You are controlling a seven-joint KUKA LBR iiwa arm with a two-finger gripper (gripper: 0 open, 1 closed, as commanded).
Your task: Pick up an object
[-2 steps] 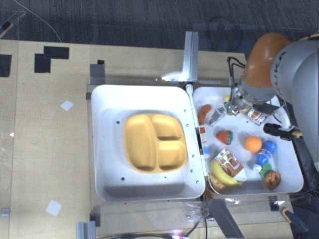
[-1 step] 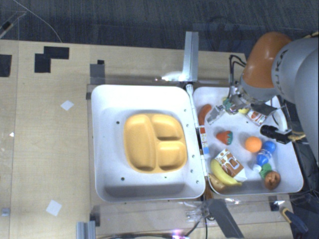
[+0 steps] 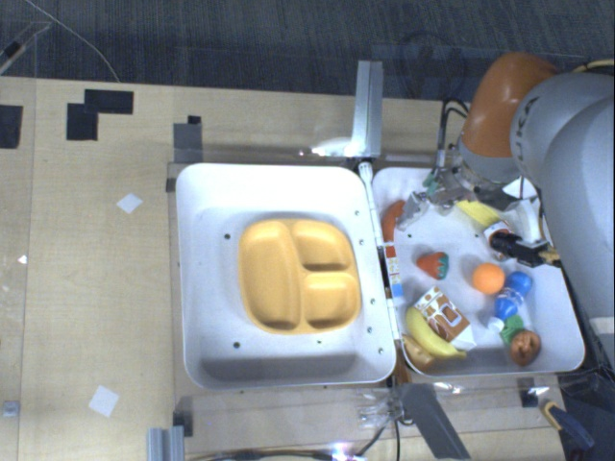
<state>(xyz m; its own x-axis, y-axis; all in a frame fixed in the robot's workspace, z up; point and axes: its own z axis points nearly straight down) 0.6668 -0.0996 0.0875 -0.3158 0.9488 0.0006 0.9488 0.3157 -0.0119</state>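
**Red toy strawberry with a green leafy cap (image 3: 432, 264) lies mid-bin, robot claw (image 3: 428, 200) hanging just beyond it**

The strawberry sits toward the left of the shallow white right-hand bin (image 3: 461, 243), seen from the fixed overhead camera. It stands apart from its neighbours. The two-finger claw of the grey arm (image 3: 567, 161), which has an orange band (image 3: 504, 104) above the wrist, hangs over the bin's far end. Nothing can be seen in its grasp, and the picture does not settle whether it is open or closed.

A yellow curved piece (image 3: 478, 211) lies just to the claw's right. A red-orange rounded item (image 3: 392, 221) rests against the bin's left wall on the claw's other side. Right of the strawberry is a small orange ball (image 3: 488, 278), with a blue plastic bottle (image 3: 512, 294) just beside it.

Nearer the camera, a brown round object with a green top (image 3: 524, 344) sits by the right wall. In the near left corner a yellow toy banana (image 3: 428, 342) curls under a brown-and-white printed packet (image 3: 444, 317) that rests on it.

The white left-hand bin (image 3: 207, 257) holds a yellow plastic tray with three compartments (image 3: 298, 275) at its centre. Both bins stand side by side on a pale wooden bench (image 3: 86, 286).
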